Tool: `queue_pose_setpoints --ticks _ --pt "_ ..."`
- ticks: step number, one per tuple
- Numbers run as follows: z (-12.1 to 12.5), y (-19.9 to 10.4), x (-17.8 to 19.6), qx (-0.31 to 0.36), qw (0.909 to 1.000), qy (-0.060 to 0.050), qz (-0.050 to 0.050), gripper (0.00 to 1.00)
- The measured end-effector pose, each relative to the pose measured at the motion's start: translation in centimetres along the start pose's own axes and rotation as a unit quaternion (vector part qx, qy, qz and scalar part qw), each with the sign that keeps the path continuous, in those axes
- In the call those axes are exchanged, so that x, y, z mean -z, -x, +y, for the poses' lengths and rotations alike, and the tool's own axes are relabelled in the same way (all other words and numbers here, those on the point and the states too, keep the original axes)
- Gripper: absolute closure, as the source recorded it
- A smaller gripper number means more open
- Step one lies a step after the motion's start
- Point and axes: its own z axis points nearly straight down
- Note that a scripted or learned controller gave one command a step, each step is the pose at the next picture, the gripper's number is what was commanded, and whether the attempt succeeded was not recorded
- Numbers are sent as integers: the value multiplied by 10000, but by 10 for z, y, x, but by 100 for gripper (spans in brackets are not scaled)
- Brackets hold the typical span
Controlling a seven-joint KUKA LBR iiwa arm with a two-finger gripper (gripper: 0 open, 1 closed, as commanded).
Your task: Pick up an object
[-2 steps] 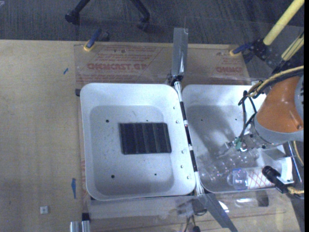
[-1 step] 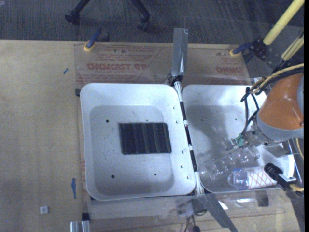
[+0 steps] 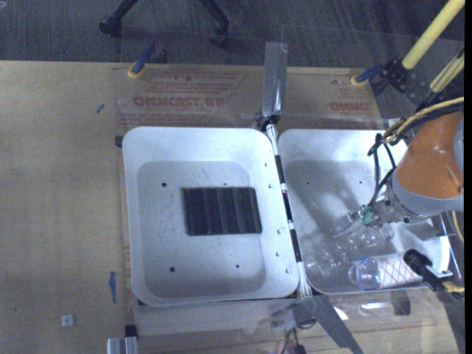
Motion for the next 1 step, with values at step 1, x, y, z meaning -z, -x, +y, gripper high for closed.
queue_pose_setpoints --ticks 1 --pt "-27 34 -12 -192 9998 -47 24 0"
